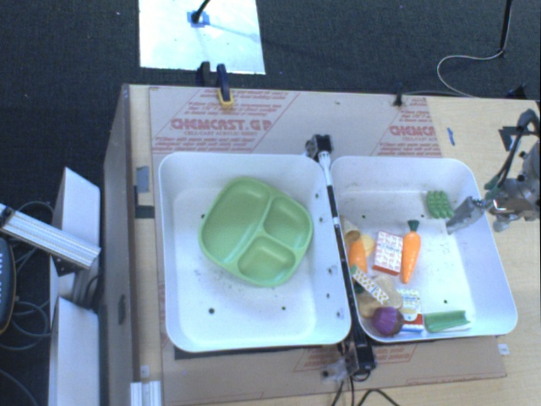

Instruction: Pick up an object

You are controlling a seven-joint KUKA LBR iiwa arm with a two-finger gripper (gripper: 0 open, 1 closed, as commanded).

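Camera view: fixed overhead, slanted; table (279, 112) carries two white bins side by side
Left bin (182, 252): holds a green divided plate (256, 231), lying flat near the middle; nothing else seen in it
Right bin (482, 252): holds the toy food; an orange carrot (410, 256) with green top, a red-and-white carton (388, 252) just beside it, an orange piece (358, 252) near the divider, a purple round item (387, 320) at the near edge, a flat green piece (445, 319) in the near right corner, a small green bumpy item (437, 203) near the far right side; several small printed pieces between these, too small to name
Gripper (467, 212): at the right rim of the right bin, reaching in from the right; a grey tip points toward the green bumpy item, near it but apart from it
Fingers: cannot tell whether apart or together; blurred against the rim
Hold: nothing seen between them
Step in hand: approach, judged; no object lifted yet
Candidate target: green bumpy item nearest; carrot next, well clear of the walls
Next move calls for: centring over one object, descending inside the rim; avoiding the bin wall
Risk: green bumpy item sits near the wall, little room for a finger beside it
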